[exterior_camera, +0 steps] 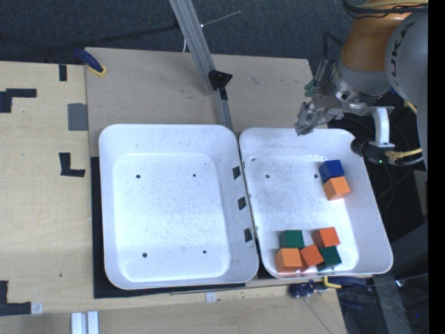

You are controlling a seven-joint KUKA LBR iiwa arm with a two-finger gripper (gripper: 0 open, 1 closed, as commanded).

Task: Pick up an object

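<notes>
Seven blocks are seen in the right bin (361,207). At the near edge, around six o'clock in that bin, five are clustered: three orange blocks (288,259) and two green blocks (292,239), touching or just beside one another. Farther back, toward two o'clock, a blue block (331,168) is set against a fourth orange one (336,187). The left bin (167,200) is pictured beside it. Beyond the right bin's far rim, at twelve o'clock, the gripper (306,125) is held above the bench; nothing is seen between its fingers, and whether they are parted or closed cannot be told.
</notes>
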